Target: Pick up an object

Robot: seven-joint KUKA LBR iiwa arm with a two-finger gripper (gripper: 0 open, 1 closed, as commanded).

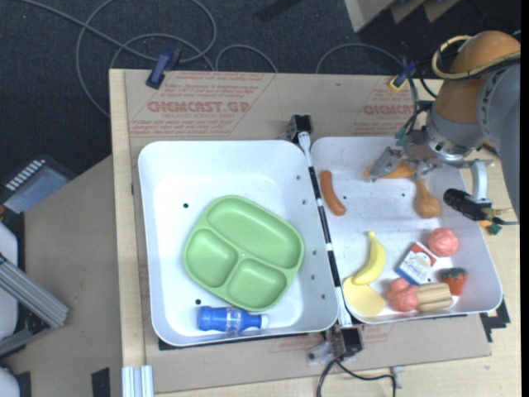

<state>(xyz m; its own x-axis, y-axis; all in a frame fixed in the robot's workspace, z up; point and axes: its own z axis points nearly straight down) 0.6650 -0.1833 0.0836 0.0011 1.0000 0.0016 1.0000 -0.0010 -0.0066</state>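
Grey fingers of the jaws (402, 164) stand spread at the far side of the right bin (489, 298) — an orange piece (399, 171) lies just beside them, but whether they grip it I cannot tell. Sausage (332, 193) and banana (369, 260) lie nearer.

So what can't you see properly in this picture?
- Gripper, camera view: too small and blurred to tell if it is open or shut.
- Orange thing under it: partly hidden by the gripper, so its kind is unclear.
- Carton: label too small to read.
- Arm: cut off by the right edge.
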